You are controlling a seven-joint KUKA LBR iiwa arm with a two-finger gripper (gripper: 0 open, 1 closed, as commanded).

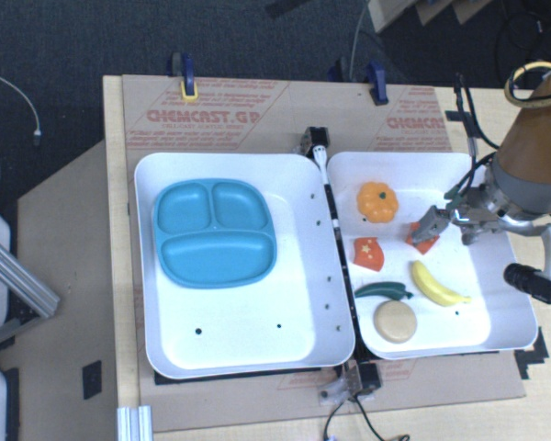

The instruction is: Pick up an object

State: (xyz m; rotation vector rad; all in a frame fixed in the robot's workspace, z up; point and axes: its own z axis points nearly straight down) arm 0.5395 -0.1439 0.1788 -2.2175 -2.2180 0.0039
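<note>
The right bin (505, 324) holds an orange pumpkin-shaped toy (376, 202), a red toy (368, 254), a yellow banana (438, 286), a dark green piece (383, 290) and a beige round piece (395, 321). A small red-orange object (421, 239) lies in the upper middle of this bin. My gripper (433, 224) reaches in from the right and sits right over that object, partly covering it. Whether it touches the object cannot be told.
The left bin (294, 329) contains a blue divided plate (216, 231). A black bar with clips (331, 219) runs between the two bins. The arm's wrist (523, 186) hangs over the right bin's right edge. Blue clamps (188, 76) hold the board at the back.
</note>
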